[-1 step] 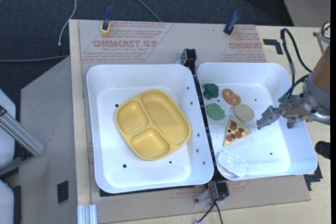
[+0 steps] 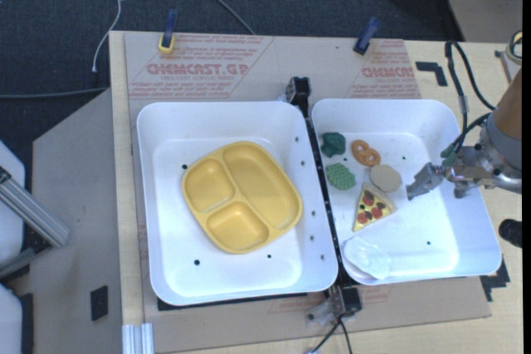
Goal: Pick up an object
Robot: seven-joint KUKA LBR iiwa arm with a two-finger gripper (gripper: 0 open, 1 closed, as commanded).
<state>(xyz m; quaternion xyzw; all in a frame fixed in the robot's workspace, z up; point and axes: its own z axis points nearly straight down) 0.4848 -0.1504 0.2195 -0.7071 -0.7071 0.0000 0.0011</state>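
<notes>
The right bin [image 2: 431, 116] holds several toy foods. A dark green piece [image 2: 333, 143] lies at its back left, with a lighter green round piece [image 2: 340, 176] just in front of it. A brown pretzel [image 2: 364, 152] sits beside a tan round piece [image 2: 385, 177]. A pizza slice [image 2: 372, 208] lies in front of them. A white object [image 2: 367, 259] rests at the bin's front left corner. My gripper [image 2: 417, 183] hangs low over the right bin, just right of the tan piece and apart from it, with nothing seen in it.
The left bin [image 2: 158, 137] holds a yellow divided plate [image 2: 241, 196]. A black clamp [image 2: 298, 89] sits at the back between the bins. The arm [image 2: 506, 137] enters from the right with cables along it. Blue clips [image 2: 170, 27] stand at the bench's back edge.
</notes>
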